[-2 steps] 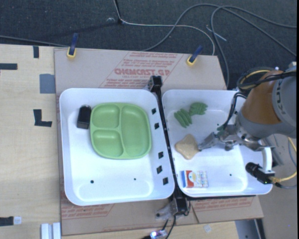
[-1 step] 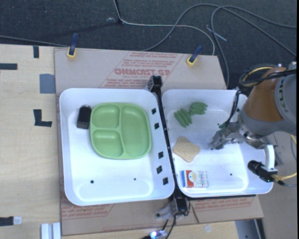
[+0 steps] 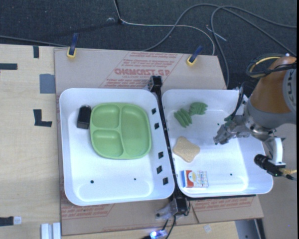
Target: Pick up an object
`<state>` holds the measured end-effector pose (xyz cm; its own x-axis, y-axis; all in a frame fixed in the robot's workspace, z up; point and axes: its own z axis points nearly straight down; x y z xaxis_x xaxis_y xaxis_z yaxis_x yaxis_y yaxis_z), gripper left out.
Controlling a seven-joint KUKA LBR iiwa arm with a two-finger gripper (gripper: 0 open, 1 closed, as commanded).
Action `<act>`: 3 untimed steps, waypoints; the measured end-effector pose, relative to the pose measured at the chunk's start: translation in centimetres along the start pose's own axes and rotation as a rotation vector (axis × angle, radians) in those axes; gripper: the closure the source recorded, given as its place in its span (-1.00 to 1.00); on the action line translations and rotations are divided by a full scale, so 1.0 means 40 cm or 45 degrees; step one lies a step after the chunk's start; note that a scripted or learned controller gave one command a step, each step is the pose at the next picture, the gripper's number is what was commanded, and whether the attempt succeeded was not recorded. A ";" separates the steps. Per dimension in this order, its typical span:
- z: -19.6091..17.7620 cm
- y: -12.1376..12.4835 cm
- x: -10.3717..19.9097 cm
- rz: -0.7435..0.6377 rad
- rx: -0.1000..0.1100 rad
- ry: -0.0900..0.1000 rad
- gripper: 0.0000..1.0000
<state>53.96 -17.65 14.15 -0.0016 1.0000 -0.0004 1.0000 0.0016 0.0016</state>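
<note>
Tan sponge sits in the right bin near the divider — nearest target. Gripper hovers to its right, nothing between the fingers; whether they're spread you can't tell. Centre over it before descending — green toy lies close behind.

Gripper tip small, blurred; finger state not readable. Arm cut off by right edge. Print on small carton too small to read. Green item shape unclear.
</note>
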 end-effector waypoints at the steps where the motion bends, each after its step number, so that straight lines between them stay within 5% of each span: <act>1: -0.127 0.026 -0.011 0.000 -0.003 -0.002 1.00; 2: -0.214 0.028 -0.010 0.000 -0.001 -0.001 1.00; 3: -0.225 0.060 0.142 -0.006 0.001 0.002 1.00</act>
<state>56.33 -11.96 23.15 -0.0066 1.0000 0.0008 1.0000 0.0066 0.0005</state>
